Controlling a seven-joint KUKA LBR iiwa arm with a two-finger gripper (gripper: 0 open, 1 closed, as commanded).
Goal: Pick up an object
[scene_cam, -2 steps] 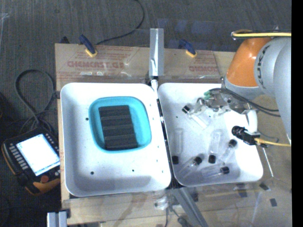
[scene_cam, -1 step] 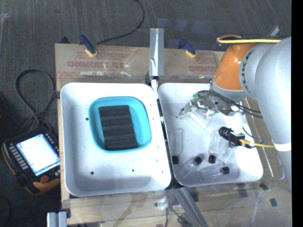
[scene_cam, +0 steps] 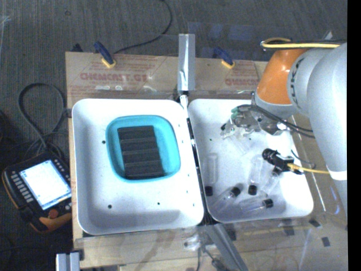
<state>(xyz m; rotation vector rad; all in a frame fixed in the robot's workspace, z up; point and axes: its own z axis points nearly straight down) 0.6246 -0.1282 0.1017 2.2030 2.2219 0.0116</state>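
Several clear plastic vials with black caps lie in the right bin (scene_cam: 304, 205). One vial (scene_cam: 228, 196) and another vial (scene_cam: 259, 205) rest near the front wall, and a third vial (scene_cam: 211, 173) lies by the left wall. My gripper (scene_cam: 237, 125) hangs low over the back of this bin, under the orange wrist band (scene_cam: 276, 81). It is well behind the vials at the front. Clear pieces (scene_cam: 240, 143) lie just in front of it, and I cannot make out whether it touches them.
The left bin (scene_cam: 84, 196) holds a teal tray (scene_cam: 169, 134) with a black ridged insert (scene_cam: 141, 151). A black connector with a yellow cable (scene_cam: 275, 158) hangs over the right bin. A handheld pendant (scene_cam: 39, 188) lies left of the bench.
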